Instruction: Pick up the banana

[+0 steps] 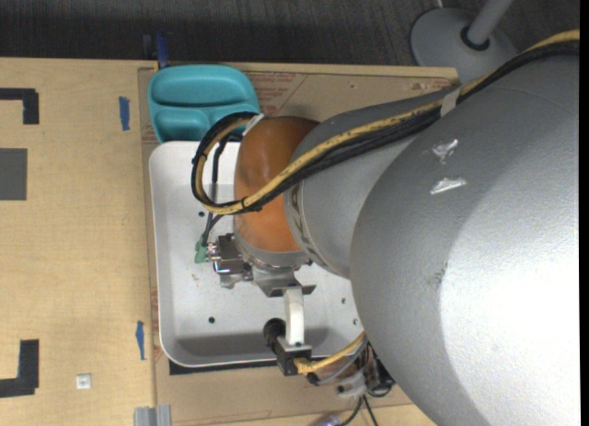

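My grey arm reaches in from the right and covers most of the white bin (177, 314). Its orange band (267, 185) and the wrist flange (250, 268) hang directly over the middle of the bin, pointing down. The gripper lies underneath the wrist, hidden by the arm's own body. Black and yellow cables (213, 162) loop around the wrist. The visible strip of bin floor along the left and near side is bare white with a few small dark dots. Whatever lies under the arm is hidden.
A teal plastic container (202, 102) sits at the bin's far end. A brown cardboard bench top (74, 231) with black and blue tape marks lies to the left. A grey stand base (451, 36) is at the upper right.
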Controlling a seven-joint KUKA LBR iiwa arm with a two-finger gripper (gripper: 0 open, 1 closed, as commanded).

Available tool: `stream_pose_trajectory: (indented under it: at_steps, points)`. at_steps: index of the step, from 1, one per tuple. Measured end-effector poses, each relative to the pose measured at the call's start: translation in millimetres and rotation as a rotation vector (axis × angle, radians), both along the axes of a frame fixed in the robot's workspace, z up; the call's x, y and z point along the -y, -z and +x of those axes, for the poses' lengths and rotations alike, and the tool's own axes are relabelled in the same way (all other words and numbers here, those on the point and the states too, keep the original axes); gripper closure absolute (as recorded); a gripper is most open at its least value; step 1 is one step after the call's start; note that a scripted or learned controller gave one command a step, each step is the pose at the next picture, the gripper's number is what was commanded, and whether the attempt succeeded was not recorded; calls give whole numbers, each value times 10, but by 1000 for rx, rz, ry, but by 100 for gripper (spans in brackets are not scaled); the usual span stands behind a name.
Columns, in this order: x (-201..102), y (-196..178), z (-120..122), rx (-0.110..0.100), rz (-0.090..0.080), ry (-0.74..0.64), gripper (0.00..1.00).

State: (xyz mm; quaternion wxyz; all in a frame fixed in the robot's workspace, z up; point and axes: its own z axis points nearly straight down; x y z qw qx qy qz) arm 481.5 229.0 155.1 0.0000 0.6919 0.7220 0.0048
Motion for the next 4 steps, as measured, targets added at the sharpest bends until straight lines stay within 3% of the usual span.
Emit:
stream_pose_trajectory:
  at_steps: [1, 2, 3, 4]
  points:
    - [-5, -98, 3, 1, 0, -1, 100]
    - [95, 681, -17, -4, -4, -318, 100]
    - [146, 120, -29, -8, -7, 51, 100]
    - [42, 688, -20, -6, -6, -304, 100]
